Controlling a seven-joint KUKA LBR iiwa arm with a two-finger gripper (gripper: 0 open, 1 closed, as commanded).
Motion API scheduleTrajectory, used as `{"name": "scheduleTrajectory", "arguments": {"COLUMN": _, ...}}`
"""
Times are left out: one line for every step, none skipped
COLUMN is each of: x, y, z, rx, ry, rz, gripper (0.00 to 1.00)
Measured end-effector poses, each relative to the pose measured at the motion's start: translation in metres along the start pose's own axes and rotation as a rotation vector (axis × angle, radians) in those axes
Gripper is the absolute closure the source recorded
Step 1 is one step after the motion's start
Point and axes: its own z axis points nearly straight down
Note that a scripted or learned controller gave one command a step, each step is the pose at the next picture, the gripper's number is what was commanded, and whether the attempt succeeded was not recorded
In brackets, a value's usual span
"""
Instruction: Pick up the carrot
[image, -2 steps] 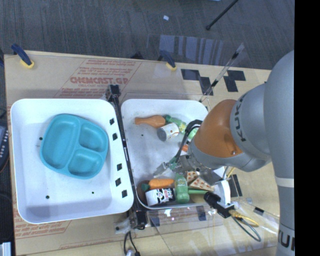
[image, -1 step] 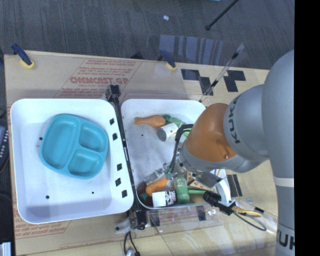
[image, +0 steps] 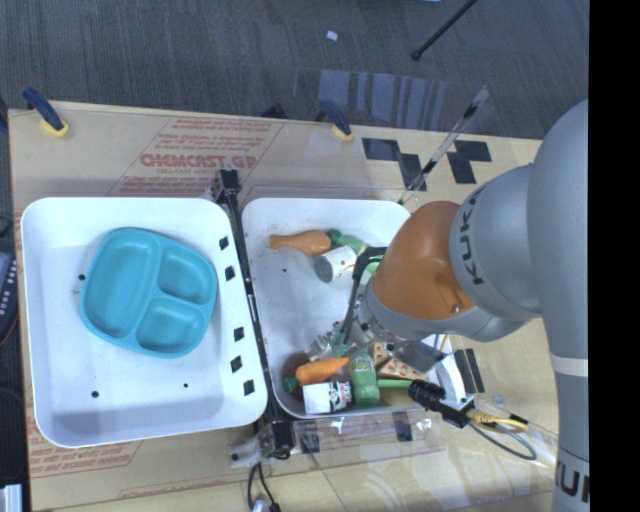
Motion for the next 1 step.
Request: {"name": "scheduleTrajectory", "arguments": {"x": 0.0000, "y": -0.0001, "z": 0.0001, "rx": 0.000, "ry": 0.000, "rz": -0.001, "gripper": 0.00}}
